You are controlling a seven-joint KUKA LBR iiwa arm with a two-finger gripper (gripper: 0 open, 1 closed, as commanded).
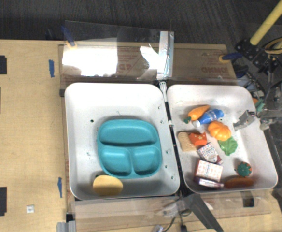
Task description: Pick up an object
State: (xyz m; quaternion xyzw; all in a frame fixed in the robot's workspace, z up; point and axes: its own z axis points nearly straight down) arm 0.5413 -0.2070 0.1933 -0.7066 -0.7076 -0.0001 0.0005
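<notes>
White plastic forms the two shallow bins we see side by side on the table (pixel 20 129). Our left bin (pixel 78 105) carries a teal divided tray (pixel 129 147) near its middle and a yellow disc (pixel 107 184) by its front edge, just touching the tray's front corner. Our right bin (pixel 257 178) holds a loose cluster: an orange carrot (pixel 198 112) touching a blue-and-white bottle (pixel 209 117), an orange pumpkin-like piece (pixel 218 130), a green leafy piece (pixel 228 145), a tan cracker (pixel 185 141), two small printed boxes (pixel 208 170), a round green-and-red piece (pixel 244 168) and a brown sausage (pixel 237 181) along the front edge. The gripper (pixel 245 120) hangs over the right bin's right side, near the pumpkin but apart from it; we cannot tell how it is set.
</notes>
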